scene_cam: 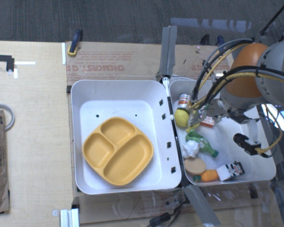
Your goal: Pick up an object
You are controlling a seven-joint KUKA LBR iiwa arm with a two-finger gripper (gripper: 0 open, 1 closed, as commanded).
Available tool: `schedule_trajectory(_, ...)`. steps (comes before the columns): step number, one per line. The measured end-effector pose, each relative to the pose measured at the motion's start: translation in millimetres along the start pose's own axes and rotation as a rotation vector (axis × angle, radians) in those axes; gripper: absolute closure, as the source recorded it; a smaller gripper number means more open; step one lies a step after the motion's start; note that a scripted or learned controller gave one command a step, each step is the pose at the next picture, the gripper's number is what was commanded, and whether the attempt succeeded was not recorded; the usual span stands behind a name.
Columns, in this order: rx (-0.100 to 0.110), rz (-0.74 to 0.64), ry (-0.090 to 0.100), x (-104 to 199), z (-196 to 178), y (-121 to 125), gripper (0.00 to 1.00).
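1. the pincer (pixel 199 117) hangs low in the far left part of the right bin (pixel 255 174), just beside a yellow lemon-like fruit (pixel 181 117); cables cover its tips, so i cannot tell whether it is open or closed, or whether it has anything.
2. the fruit sits against the bin's left wall, with a small can (pixel 184 100) just beyond it on the far side.
3. nearer in the same bin lie a green bottle-like toy (pixel 204 145), a crumpled white piece (pixel 191 149), a tan round disc (pixel 195 165), an orange piece (pixel 208 176) and a small white-and-black box (pixel 230 170).
4. the left bin (pixel 85 103) holds a yellow divided plate (pixel 117 150).
5. judged as the likely target, the fruit looks light, rigid and smooth-skinned, so it may roll or slip; a hold across its widest middle, away from the wall, seems safest.
6. the can close by could be nudged during the approach.
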State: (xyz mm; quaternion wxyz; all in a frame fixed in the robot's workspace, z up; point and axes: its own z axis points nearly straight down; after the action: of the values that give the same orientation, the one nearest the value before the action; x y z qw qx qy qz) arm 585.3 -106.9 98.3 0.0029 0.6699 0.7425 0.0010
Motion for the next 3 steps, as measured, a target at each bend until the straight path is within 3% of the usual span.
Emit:
schedule_trajectory(1, -0.002, 0.005, -0.002, -2.7, -10.0, 0.7, 1.00)
schedule_trajectory(2, 0.009, -0.008, 0.001, 19.0, -276.1, -27.6, 1.00)
schedule_trajectory(3, 0.008, -0.137, 0.001, 67.4, -301.9, -13.8, 1.00)
